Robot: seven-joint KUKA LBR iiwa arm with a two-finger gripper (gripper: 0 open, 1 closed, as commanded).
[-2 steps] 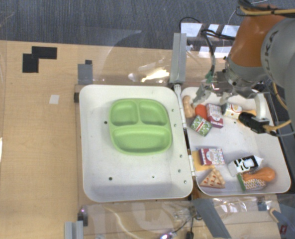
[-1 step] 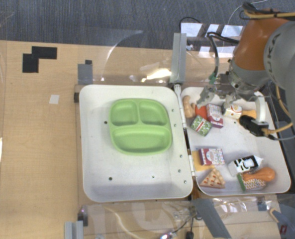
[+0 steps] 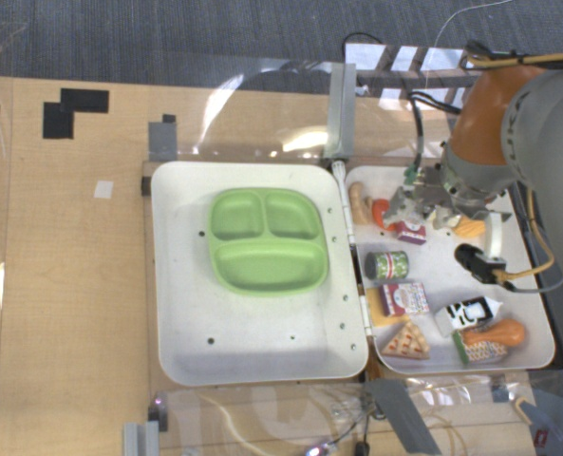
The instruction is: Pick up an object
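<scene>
Left bin point(image 3: 181, 350): green divided plate point(image 3: 267, 240) near centre. Right bin point(image 3: 537, 350): green can point(image 3: 386, 266) on its side, red box point(image 3: 406, 298), pizza slice toy point(image 3: 406, 341), carrot toy point(image 3: 495, 335) along front. Tool point(image 3: 422, 207) low over back of right bin, above red-white item point(image 3: 395, 218); grip state cannot be told.

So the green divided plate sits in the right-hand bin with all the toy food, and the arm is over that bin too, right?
Not quite. The camera view shows the green divided plate alone in the left bin. The toy food lies in the right bin, and the arm is indeed over that one.
</scene>
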